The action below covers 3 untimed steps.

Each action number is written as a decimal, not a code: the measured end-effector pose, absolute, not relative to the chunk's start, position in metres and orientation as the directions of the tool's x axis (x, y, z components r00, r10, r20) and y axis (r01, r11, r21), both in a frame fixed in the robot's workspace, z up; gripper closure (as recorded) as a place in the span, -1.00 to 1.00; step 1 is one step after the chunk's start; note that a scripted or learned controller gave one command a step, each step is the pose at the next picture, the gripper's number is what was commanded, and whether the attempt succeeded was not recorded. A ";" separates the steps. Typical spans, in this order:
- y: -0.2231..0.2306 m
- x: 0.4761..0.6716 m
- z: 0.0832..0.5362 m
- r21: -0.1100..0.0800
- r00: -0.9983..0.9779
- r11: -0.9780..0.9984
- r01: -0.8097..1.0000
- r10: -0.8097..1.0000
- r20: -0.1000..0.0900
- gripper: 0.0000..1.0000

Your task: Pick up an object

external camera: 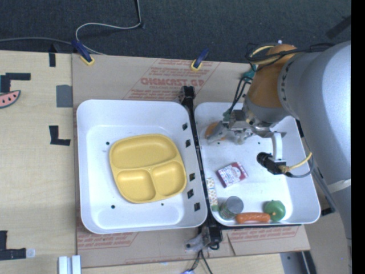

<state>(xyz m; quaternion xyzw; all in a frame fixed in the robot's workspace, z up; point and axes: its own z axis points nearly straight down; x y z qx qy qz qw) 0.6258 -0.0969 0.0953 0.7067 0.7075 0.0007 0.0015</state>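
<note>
Gripper [231, 129] sits low in the right bin [299, 178], near its far-left corner; can't tell its state from this angle. Small orange-brown object [211, 129] lies just left of the gripper, touching or nearly so, elongated, long axis roughly left-right, slightly tilted. Arm [311, 90] comes in from the right, orange band above the wrist, wrist bent down into the bin. Red packet [231, 174] is just nearer the camera than the gripper.

Dark grey carpet [171, 10] spans twelve o'clock; a light wooden bench [34, 170] lies at nine, brown cardboard sheet [154, 79] at centre.
</note>
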 end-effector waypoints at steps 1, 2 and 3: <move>-0.097 0.626 0.105 0.002 -0.002 0.002 1.000 1.000 0.000 1.00; -0.097 0.626 0.104 0.002 -0.001 0.001 1.000 1.000 0.000 -1.00; -0.097 0.611 0.086 0.003 -0.001 0.001 1.000 1.000 -0.002 -1.00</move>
